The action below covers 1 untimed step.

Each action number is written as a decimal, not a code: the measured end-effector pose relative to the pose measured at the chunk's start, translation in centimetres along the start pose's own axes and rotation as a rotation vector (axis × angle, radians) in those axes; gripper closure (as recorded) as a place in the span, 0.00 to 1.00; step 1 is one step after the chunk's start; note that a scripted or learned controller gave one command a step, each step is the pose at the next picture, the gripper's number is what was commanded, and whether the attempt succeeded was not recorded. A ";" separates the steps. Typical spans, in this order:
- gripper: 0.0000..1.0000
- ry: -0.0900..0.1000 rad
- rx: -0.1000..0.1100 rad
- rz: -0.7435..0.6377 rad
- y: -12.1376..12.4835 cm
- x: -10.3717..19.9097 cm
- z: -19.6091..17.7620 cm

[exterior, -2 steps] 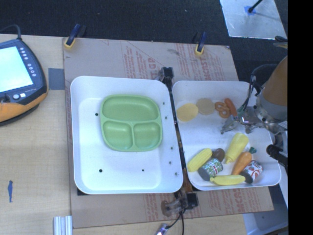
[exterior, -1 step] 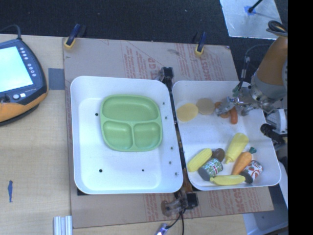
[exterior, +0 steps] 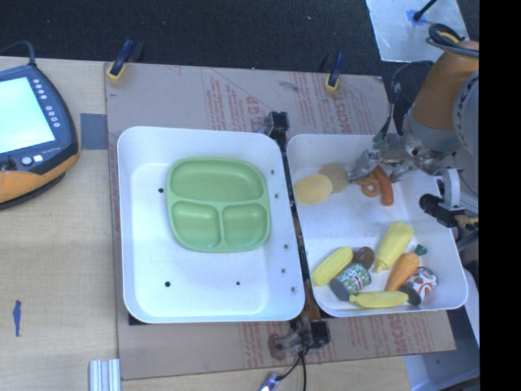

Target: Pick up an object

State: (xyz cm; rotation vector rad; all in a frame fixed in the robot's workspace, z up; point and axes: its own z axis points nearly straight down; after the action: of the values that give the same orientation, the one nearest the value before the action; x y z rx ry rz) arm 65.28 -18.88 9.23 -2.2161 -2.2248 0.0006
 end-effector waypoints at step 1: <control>0.00 -0.001 -0.001 0.002 0.4 -2.3 0.0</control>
State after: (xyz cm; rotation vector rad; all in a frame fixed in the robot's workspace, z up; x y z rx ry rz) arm 65.66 -21.14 9.24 -2.2190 -2.2236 0.0001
